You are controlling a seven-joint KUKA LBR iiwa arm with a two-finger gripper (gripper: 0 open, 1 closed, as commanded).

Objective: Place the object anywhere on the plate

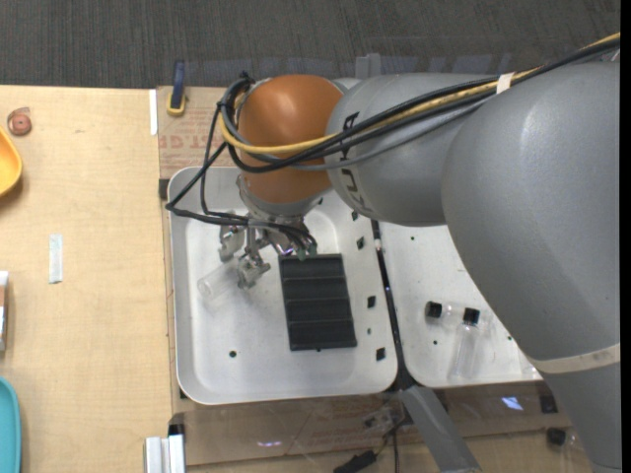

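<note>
My gripper [248, 259] hangs low over the left white bin [197, 363], under the orange wrist band. Just left of it and below, a small clear object [211, 286] lies on the bin floor, close to the gripper; I cannot tell whether they touch. In the right bin [424, 363] lie two clear vials with black caps [461, 335]. A yellow dish [6, 166] pokes in at the left edge of the wooden bench.
The grey arm covers most of the right bin and the back of both bins. On the wooden bench to the left are a small red disc [19, 121], a pale strip [55, 259] and a teal object [6, 424] at the bottom left corner.
</note>
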